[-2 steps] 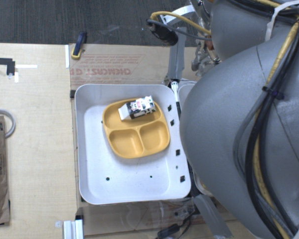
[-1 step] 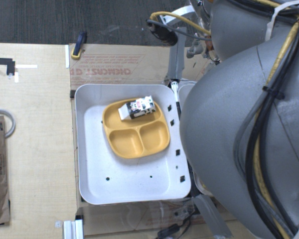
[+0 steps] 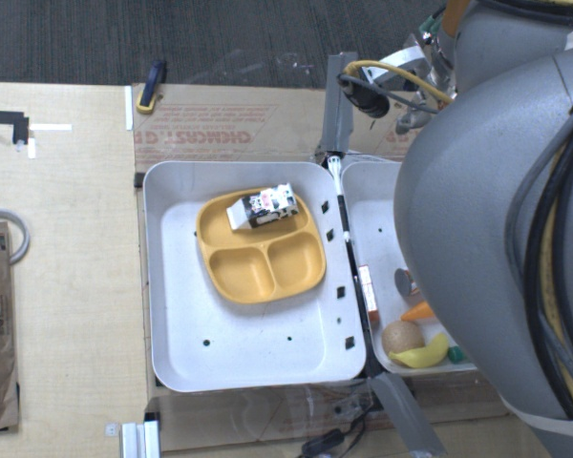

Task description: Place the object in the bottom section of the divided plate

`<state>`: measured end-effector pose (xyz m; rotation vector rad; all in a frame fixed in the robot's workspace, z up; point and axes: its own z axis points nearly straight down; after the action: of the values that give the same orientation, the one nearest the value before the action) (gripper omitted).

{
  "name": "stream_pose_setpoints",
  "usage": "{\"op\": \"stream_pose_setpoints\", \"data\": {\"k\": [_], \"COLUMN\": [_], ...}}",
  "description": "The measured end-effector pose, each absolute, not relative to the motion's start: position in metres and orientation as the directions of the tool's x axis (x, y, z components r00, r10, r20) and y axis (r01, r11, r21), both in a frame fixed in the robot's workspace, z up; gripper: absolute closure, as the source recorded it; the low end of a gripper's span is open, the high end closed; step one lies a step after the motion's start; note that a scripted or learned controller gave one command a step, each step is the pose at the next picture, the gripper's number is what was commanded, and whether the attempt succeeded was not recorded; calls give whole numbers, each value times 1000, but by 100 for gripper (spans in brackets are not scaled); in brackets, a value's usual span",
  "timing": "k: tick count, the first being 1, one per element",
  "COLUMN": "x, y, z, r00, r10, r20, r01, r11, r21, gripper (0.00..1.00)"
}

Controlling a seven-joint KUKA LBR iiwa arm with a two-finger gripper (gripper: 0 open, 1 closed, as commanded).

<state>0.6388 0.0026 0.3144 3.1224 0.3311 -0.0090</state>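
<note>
Arm (image 3: 501,218): grey, huge in the foreground, filling the right side and covering most of the right bin.
Gripper: whether it is open or closed cannot be told from this view.
Left bin (image 3: 172,351): white, shallow, holding the plate toward its upper middle.
Plate (image 3: 261,248): yellow, divided into three sections, one wide section at the top and two smaller ones below, side by side.
Carton (image 3: 262,207): small, white with black patches, like a milk carton; it lies on its side in the plate's top section, tilted a little, well apart from the arm.
Bottom sections: plain yellow, nothing in them.
Right bin (image 3: 374,219): white, touching the left bin along the shared edge; only its left strip shows beside the arm.
Banana (image 3: 420,355): yellow, in the right bin's lower corner.
Round fruit (image 3: 402,335): brownish, just above the banana, touching it.
Orange piece (image 3: 417,310): small, just above the fruit, partly under the arm.
Bench (image 3: 62,237): pale wood at the left, brown cardboard behind the bins.
</note>
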Motion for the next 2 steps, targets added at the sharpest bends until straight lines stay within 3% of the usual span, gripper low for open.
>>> {"op": "stream_pose_setpoints", "data": {"k": [1, 2], "x": [598, 545], "y": [-84, -132], "z": [204, 149], "r00": [979, 980], "r10": [204, 199], "r20": [-6, -6], "r01": [204, 199], "r11": [-979, -980], "r21": [0, -1], "gripper": [0, 0]}}
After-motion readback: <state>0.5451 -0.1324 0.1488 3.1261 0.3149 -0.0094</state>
